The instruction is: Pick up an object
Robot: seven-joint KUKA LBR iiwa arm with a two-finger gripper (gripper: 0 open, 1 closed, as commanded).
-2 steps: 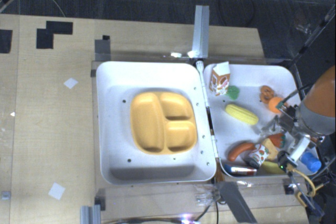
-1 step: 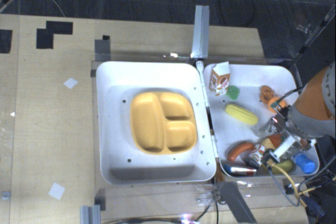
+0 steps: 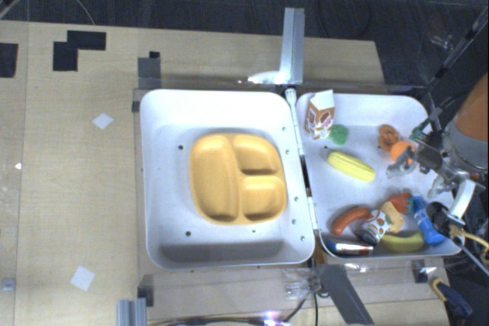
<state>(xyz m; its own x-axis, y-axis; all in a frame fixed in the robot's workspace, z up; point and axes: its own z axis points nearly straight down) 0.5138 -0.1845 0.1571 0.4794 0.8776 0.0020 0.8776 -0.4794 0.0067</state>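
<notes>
the hand (image 3: 419, 156) hangs at the right edge of the right bin (image 3: 359, 104), its metal parts near an orange toy (image 3: 390, 138), and i cannot tell whether it is released or clenched. the nearest long thing, a yellow corn cob (image 3: 351, 166), lies in the middle of that bin, its long axis slanting from upper left down to lower right, and sits to the left of the hand, apart from it. a small carton (image 3: 320, 113) stands at the bin's top left corner with a green piece (image 3: 338, 135) just beside it. along the bin's near edge crowd a red sausage (image 3: 350, 218), a banana (image 3: 400, 242) and a blue item (image 3: 425, 221). the left bin (image 3: 160, 164) holds a yellow divided tray (image 3: 235, 178) on the wooden surface (image 3: 69, 187).
</notes>
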